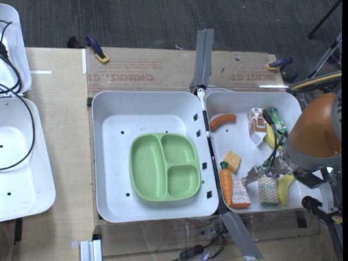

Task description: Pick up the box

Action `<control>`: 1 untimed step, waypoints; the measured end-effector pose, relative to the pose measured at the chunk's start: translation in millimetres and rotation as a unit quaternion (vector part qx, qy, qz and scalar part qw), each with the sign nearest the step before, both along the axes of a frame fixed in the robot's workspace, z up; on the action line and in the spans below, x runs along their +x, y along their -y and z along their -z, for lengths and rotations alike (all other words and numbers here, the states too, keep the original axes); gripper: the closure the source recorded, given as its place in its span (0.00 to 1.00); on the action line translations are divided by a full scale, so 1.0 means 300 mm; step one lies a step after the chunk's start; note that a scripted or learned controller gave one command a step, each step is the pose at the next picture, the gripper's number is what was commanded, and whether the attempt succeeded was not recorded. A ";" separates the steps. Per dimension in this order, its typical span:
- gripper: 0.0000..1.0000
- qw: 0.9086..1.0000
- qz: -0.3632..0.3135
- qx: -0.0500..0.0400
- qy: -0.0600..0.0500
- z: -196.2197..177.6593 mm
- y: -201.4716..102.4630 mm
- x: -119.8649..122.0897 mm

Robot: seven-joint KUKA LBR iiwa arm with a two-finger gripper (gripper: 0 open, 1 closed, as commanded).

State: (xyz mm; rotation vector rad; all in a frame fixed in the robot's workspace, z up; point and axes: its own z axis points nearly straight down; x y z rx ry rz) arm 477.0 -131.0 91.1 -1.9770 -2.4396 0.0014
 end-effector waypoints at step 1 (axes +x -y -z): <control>1.00 1.000 0.002 0.000 0.001 -0.029 0.002 0.003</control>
